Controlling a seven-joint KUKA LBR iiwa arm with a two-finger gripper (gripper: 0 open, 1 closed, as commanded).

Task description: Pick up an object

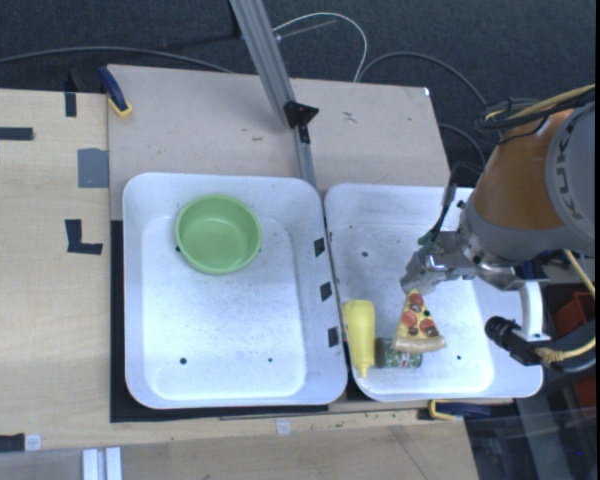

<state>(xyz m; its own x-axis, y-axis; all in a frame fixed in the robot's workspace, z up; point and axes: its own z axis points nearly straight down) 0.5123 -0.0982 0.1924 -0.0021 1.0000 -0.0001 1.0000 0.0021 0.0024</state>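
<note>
Pincer [416, 284] low above pizza slice [418, 326]

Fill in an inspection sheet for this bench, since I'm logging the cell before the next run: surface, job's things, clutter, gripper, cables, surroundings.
Surface: wooden bench bearing a left bin and a right bin, side by side.
Job's things: green bowl upright in the left bin; yellow bottle, pizza slice and a small dark item close together at the right bin's near end.
Clutter: blue and yellow clamp at the board's far left corner; dark tape marks on the bench.
Gripper: gripper low over the right bin, just above the pizza slice; nothing seen between its fingers.
Cables: white cables looping behind the board; yellow cable by the arm.
Surroundings: grey pole slanting over the board; dark floor beyond.
</note>
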